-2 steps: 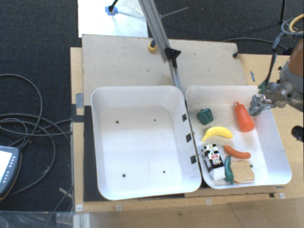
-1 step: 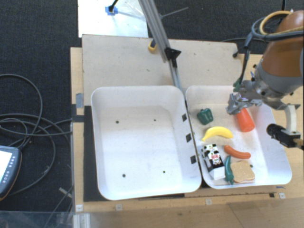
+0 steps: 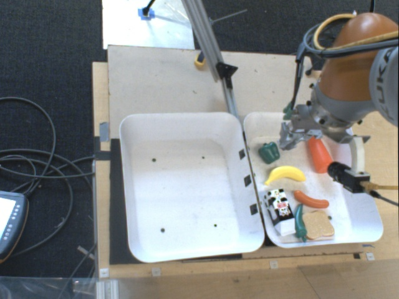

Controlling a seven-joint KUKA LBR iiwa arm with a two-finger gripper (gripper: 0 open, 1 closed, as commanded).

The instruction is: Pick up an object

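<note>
The arm reaches in from the right, its orange band above the wrist, and the gripper hangs low over the back part of the right bin, near that bin's upper left area. From this slanted view I cannot tell whether its fingers stand wide or narrow, since the metal wrist parts crowd them, and nothing shows between them. Just below and left of the gripper lies a green bell pepper toy, close to the fingertips but, as far as the view allows, apart from them. An orange carrot toy lies just to the right of the gripper, partly under the wrist. Nearer the front a yellow banana rests beside the bin's left wall, and below it a small black-and-white milk carton lies along that wall. A red sausage sits to the right of the carton, with a slim green pod, perhaps a chilli, and a slice of toast touching each other at the front rim. The left bin sits side by side with the right one, their walls touching along the middle
</note>
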